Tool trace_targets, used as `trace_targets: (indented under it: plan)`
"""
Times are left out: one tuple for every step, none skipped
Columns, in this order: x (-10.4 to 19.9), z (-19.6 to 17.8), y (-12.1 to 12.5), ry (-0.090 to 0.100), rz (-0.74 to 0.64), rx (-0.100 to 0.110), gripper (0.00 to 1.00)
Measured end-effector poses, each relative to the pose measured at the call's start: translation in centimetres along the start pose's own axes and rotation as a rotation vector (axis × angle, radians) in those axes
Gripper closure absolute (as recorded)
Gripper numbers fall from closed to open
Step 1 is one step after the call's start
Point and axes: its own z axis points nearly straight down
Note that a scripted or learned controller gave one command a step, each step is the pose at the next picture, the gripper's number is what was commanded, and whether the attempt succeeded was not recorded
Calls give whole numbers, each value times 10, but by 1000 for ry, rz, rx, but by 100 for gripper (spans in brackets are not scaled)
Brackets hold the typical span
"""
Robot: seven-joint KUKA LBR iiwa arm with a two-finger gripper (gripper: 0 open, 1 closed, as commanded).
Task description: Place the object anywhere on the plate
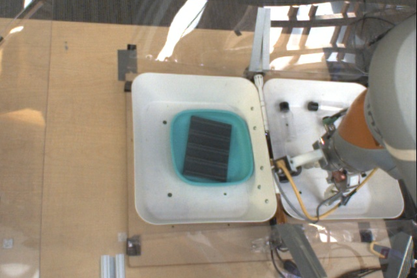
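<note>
Slab (pixel 208 149), dark grey ribbed, on teal square plate (pixel 178 140) in left white bin (pixel 150 140), gripper (pixel 333 174) over right bin (pixel 386 202), wrist-hidden, I cannot tell open or closed.

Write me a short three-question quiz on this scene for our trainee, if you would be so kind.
1. True or false: the dark ribbed block lies flat on the teal plate.
2. The plate sits in: A) the left-hand bin; B) the right-hand bin; C) the bare bench.
3. Over which bin does the arm hang?
Key: 1 true; 2 A; 3 the right-hand bin.
</note>
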Motion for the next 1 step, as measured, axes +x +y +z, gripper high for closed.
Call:
trace_targets:
  plan:
    - [-14, 1, 65, -3, 2, -2, 0]
